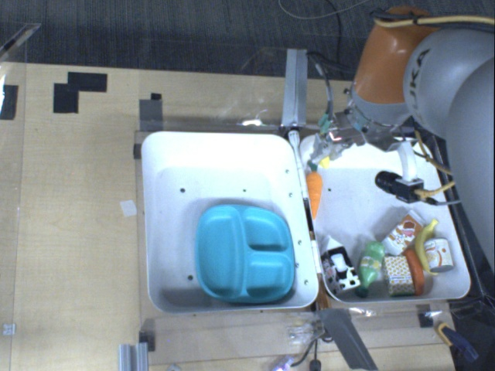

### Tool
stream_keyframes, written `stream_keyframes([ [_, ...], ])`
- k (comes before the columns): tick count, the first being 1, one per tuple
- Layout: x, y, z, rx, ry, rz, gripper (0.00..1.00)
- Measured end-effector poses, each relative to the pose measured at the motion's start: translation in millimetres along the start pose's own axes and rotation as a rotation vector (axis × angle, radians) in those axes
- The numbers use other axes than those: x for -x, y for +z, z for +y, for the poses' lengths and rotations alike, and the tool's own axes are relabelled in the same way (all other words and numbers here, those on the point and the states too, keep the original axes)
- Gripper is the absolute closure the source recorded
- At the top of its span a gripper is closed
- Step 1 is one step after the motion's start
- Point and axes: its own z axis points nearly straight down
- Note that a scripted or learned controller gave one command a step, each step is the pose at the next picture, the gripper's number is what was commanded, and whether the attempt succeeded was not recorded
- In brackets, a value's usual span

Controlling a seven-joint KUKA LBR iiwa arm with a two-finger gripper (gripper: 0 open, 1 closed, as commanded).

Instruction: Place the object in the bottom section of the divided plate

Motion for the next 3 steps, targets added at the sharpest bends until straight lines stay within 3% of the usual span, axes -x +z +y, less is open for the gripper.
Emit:
stream_keyframes([
  [1,-52,-30,-57,0.003,-0.462,0.001,1.0],
  [2,-88,-24,-96,0.001,-0.537,0.002,1.0],
  [3,-118,-35,-137,0.0,-0.428,0.003,1.0],
])
